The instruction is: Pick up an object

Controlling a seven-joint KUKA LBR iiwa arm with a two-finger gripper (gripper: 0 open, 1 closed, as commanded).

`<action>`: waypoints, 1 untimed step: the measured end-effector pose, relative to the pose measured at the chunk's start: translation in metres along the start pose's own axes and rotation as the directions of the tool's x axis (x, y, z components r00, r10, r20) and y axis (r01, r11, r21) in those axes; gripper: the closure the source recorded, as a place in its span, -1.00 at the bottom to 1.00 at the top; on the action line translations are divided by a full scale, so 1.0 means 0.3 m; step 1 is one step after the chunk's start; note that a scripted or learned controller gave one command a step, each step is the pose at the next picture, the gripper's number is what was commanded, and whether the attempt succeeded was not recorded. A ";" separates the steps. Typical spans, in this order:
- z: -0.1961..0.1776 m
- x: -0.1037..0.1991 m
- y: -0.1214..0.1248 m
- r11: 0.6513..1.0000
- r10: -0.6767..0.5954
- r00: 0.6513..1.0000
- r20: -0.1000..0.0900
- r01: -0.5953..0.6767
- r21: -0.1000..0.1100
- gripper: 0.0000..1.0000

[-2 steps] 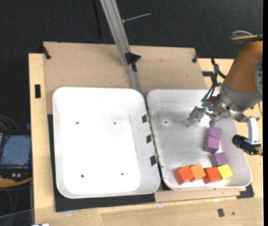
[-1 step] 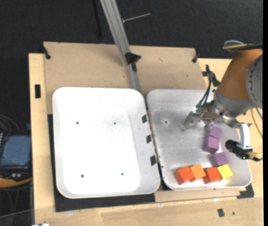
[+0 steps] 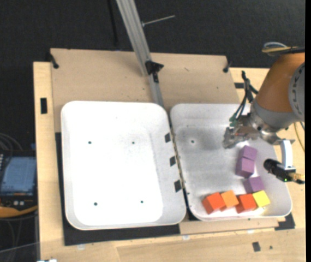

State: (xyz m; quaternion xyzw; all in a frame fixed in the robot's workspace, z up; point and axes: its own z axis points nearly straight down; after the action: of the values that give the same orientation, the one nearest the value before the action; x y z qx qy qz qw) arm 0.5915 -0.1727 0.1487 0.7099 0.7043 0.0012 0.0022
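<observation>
White plastic bins sit side by side on the bench. Left bin (image 3: 79,119) offers nothing to grasp. Right bin (image 3: 199,119) carries all candidate objects, clustered toward its near right corner.

Along the near wall, left to right: an orange block (image 3: 214,202), a lighter orange block (image 3: 229,198) touching it, a red-orange block (image 3: 246,202), then a yellow block (image 3: 261,199). Just above the yellow one lies a small purple block (image 3: 254,184); a taller purple block (image 3: 247,161) stands further up, apart from the row.

Gripper (image 3: 236,136) hangs over the right bin's upper middle, just up and left of the taller purple block, not touching it. Nothing is visible between its fingers. Whether the claw is open or closed cannot be told from this angle; the wrist hides the tips.

Handling judgement: blocks look like light, rigid foam or wood cubes with flat matte faces, so likely non-fragile and with fair friction. Taller purple block is the best target: isolated, with free space on its opposite side faces for the fingers. The packed row leaves little finger clearance between neighbours, and the bin wall blocks the near side. A grip across two parallel faces, centred, should avoid twisting the block out.
</observation>
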 end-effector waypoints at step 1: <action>-0.200 0.000 0.035 1.000 -0.011 1.000 0.001 0.011 -0.003 1.00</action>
State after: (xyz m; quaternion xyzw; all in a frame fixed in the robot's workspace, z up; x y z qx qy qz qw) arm 0.6016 -0.1726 0.2089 0.7059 0.7083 0.0020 0.0034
